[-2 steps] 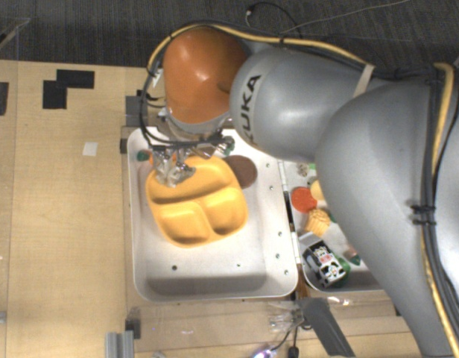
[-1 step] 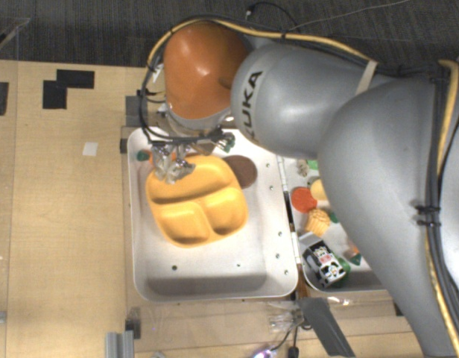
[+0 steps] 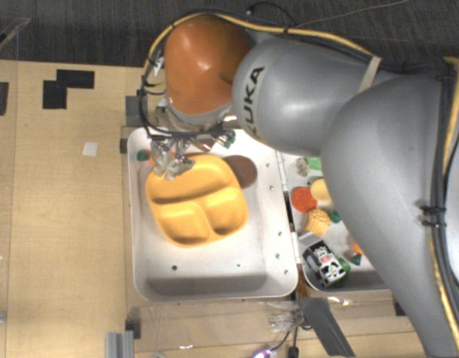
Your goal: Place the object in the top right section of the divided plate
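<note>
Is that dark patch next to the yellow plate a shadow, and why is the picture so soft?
In the camera view, the dark patch beside the yellow plate looks like a shadow, though I can't be sure; the pincer is slightly blurred; the white bin looks evenly lit, without strong glare.

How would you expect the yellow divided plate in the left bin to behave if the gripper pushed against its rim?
The divided plate looks like rigid moulded plastic, so it probably slides rather than bends. It lies flat and wide in the left bin, so tipping seems unlikely. It is likely light, so the gripper could nudge it easily.

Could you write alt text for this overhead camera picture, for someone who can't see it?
A grey robot arm lowers its tool over the far edge of a yellow divided plate in the left white bin. Small toys lie in the right bin.
</note>
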You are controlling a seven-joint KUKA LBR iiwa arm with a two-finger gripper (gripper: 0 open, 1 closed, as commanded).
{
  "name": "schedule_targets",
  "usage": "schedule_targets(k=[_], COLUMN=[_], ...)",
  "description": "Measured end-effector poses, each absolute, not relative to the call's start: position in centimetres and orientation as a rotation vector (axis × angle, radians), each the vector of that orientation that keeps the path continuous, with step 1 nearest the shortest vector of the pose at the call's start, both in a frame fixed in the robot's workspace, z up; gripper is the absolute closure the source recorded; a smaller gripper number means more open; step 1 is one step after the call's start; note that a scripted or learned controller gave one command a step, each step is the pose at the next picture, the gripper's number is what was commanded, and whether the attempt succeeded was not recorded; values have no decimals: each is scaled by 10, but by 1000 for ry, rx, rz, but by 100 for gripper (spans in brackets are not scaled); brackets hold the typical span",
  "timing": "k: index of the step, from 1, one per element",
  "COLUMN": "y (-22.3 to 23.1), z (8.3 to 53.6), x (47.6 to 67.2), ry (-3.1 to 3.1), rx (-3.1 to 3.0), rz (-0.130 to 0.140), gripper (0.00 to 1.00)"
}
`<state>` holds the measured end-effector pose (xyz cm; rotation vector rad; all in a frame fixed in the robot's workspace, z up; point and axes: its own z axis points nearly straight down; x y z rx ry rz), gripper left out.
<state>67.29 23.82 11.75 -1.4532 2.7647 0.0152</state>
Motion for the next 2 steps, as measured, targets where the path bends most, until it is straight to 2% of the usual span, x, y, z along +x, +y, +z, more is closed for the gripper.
schedule_targets(k=[1, 2], y=[232, 214], z=[114, 132], x=[670, 669], ry=[2791, 2695], rx=[-1466, -1604], rz=[7, 4], gripper=[0, 0])
